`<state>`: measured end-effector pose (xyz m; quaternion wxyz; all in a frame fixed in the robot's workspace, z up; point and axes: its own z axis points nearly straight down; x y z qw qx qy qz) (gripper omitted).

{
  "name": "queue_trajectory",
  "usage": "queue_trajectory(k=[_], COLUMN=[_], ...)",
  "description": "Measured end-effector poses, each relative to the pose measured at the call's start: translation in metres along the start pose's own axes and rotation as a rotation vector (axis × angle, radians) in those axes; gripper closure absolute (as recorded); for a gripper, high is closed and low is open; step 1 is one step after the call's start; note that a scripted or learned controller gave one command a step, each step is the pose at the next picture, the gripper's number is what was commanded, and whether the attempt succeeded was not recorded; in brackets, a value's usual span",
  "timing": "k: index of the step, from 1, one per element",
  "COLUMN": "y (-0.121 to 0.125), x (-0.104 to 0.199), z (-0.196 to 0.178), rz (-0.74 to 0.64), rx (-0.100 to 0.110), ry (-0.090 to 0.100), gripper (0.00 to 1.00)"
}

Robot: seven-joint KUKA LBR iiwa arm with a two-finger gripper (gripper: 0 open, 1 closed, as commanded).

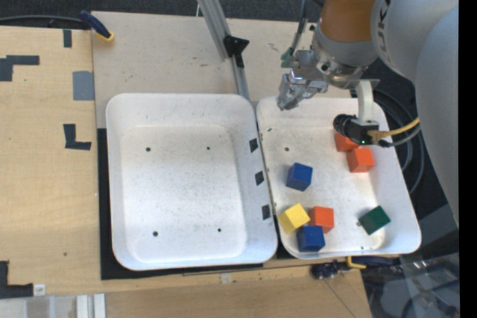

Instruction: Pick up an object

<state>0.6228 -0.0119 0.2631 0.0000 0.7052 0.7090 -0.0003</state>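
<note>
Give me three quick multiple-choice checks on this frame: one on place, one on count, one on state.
1. Where do the blocks lie?
A. right bin
B. left bin
C. bench outside the bins

2. How many blue blocks?
A. one
B. two
C. four

3. The gripper is:
A. above the right bin's far edge, carrying nothing
B. resting on the yellow block
C. over the left bin

Answers:
1 A, the blocks all sit in the right bin.
2 B, one blue block mid-bin, another blue block near the front.
3 A, the gripper hangs there, apart from every block.

Two bins (119, 115), two blue blocks (299, 176), three orange (360, 159), one yellow (294, 217), one green (374, 220)
</note>
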Motion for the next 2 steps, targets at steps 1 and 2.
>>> queue_trajectory(k=[1, 2], y=[0.017, 0.031], x=[0.048, 0.090], z=[0.002, 0.028], rz=[0.000, 0.001], rx=[0.000, 0.003], ry=[0.001, 0.000], gripper=[1.00, 1.00])
